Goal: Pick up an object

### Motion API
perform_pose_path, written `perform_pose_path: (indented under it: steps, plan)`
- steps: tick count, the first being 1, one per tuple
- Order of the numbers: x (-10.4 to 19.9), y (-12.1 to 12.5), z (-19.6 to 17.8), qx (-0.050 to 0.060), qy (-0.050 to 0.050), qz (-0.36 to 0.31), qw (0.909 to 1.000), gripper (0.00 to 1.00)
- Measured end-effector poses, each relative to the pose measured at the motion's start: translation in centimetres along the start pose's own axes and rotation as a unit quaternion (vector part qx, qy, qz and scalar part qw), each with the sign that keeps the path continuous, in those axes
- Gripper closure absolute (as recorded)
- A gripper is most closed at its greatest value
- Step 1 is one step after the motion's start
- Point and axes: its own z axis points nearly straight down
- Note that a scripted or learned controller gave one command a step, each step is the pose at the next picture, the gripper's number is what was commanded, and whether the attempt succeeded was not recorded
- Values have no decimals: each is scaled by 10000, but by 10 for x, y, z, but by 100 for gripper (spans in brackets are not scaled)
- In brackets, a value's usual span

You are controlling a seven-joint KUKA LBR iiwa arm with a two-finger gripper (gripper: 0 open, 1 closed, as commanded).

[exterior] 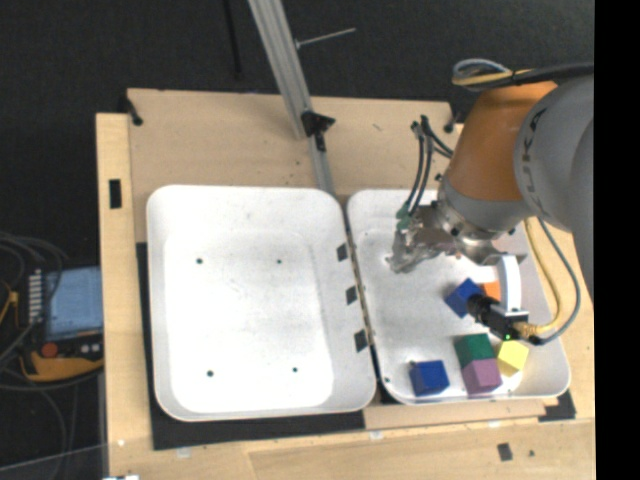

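My gripper (404, 255) hangs over the upper left part of the right bin (400, 313), above bare white floor. Nothing shows in its grasp. To its right and lower lies a blue block (461, 296) with a small orange piece (489, 291) beside it. Along the bin's near edge sit another blue block (429, 377), a green block (473, 348), a purple block (482, 375) and a yellow block (513, 356). The arm's wrist covers the bin's upper right part.
The left bin (250, 298) lies beside the right one, with a divider ridge (355, 288) between them. A slanted metal pole (285, 58) rises behind the bins. A blue device (72, 303) and cables lie off the bench to the left.
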Motion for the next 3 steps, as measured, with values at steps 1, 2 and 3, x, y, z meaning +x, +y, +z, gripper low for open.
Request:
perform_pose_path:
  steps: [1,2,3]
  plan:
    - [50,25,4,6,2,-2,10000,100]
    - [98,47,-17,-3,4,-1,10000,100]
    - [139,82,-29,-5,3,3,10000,100]
